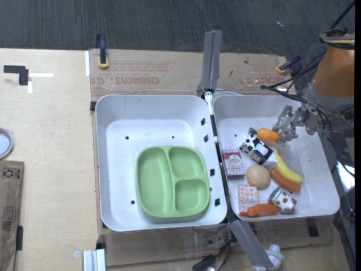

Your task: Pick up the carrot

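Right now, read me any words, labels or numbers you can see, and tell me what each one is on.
Red print, upside down and too blurred to read, on the cardboard sheet behind the bins.
Print on two small red-and-white boxes in the right bin: too small to read.

The small orange carrot [267,134] lay roughly level in the right bin's upper part, beside a black-and-white toy [255,148].

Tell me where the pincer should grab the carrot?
Probably the carrot at its middle, coming straight down from above. It lies flat and runs sideways across the bin, so squeezing across its thin width should fit. The black-and-white toy crowds one end.
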Action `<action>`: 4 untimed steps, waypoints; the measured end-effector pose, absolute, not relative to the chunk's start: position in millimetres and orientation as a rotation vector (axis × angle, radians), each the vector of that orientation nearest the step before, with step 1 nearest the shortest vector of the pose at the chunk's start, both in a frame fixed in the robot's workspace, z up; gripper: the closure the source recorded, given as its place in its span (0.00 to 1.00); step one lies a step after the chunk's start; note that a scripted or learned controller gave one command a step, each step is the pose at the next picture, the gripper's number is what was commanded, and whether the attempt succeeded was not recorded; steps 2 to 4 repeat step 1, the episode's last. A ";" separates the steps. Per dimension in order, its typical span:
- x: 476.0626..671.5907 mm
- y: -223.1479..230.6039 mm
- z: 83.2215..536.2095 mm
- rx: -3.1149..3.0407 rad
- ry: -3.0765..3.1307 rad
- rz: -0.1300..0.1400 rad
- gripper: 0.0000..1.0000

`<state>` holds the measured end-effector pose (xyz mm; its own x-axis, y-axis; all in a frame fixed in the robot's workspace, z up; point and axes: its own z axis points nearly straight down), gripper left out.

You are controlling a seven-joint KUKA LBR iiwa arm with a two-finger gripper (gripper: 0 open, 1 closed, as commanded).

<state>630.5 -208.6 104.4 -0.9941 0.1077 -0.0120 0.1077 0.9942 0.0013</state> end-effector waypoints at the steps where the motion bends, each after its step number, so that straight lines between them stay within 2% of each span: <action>1: 643.1 -165.2 184.8 0.179 3.130 0.001 1.00; 4: 643.1 -165.2 184.8 0.179 3.130 0.001 1.00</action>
